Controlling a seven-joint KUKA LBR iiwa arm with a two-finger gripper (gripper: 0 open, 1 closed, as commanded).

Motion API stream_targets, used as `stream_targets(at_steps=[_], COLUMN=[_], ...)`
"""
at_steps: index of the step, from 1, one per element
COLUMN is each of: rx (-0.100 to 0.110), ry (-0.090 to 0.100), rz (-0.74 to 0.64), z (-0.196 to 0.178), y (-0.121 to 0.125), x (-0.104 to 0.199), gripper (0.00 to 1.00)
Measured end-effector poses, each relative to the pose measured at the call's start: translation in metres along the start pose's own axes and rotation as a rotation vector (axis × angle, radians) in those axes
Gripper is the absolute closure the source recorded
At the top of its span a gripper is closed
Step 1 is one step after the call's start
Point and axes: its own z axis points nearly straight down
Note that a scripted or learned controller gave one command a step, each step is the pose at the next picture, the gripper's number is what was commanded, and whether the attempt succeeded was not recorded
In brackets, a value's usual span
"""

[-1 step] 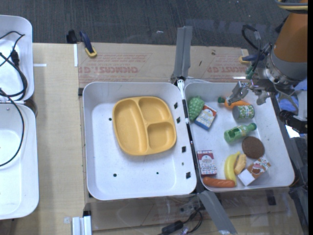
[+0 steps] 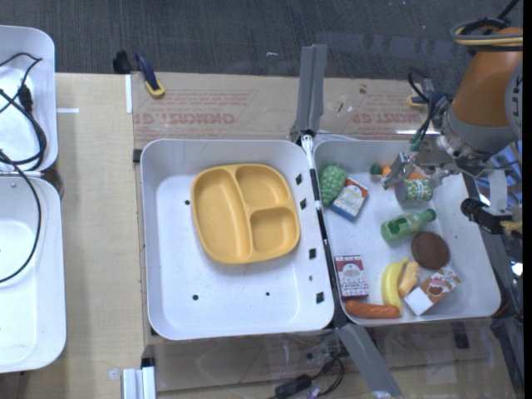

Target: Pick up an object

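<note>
The right bin [image 2: 478,306] is crowded. The gripper [image 2: 413,175] sits low in its upper part, directly over a small green-and-white can [image 2: 417,190]; whether it is clenched on the can or released cannot be told from this angle. Just below the can lies a green bottle [image 2: 407,225], its long axis running left to right with the cap end tilted slightly up toward the right. Near it sit a brown round object [image 2: 430,249], a banana [image 2: 391,283], a small red carton [image 2: 352,276] and an orange carrot [image 2: 372,310] along the lower wall. To the gripper's left are a green bumpy fruit [image 2: 332,182] and a blue-and-white carton [image 2: 350,199], close to the divider between bins. The left bin [image 2: 166,298] holds a yellow divided plate [image 2: 245,213] with bare white floor around it
</note>
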Motion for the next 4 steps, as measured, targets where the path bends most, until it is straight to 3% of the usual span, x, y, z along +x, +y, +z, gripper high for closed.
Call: stream_targets(at_steps=[1, 2, 3, 4], rx=[-0.031, -0.007, -0.008, -0.002], ry=[-0.010, -0.002, -0.004, 0.000], rz=[-0.116, -0.033, -0.035, 0.205], z=[0.045, 0.070, 0.060, 0.021], y=[0.010, 0.043, 0.043, 0.013], x=[-0.024, -0.034, -0.033, -0.045], gripper=[0.00, 0.00, 1.00, 1.00])
